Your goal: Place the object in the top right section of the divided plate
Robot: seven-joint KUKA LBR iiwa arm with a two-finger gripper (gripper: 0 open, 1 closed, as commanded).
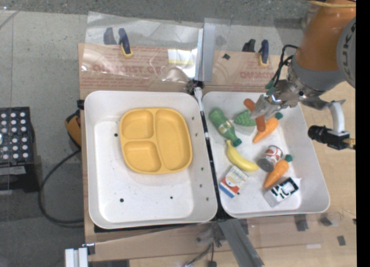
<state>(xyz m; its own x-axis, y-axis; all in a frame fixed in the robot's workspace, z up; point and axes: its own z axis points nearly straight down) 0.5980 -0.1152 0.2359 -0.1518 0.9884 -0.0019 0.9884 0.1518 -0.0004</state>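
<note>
Hovering over the right bin (309, 144), the jaws' state is unclear; a carrot (265, 129) lies just below them.

The arm (324, 46) (orange-banded) reaches in from the right, wrist angled down.

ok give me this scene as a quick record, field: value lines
left bin: holds a yellow divided plate, three sections, nothing in them
right bin: green bottle, banana, two carrots, small can, white carton, black-and-white packet
arm: in from the right, over the right bin's far end
gripper: low among the items near the upper carrot
held object: none that can be seen
task state: not yet done
</note>
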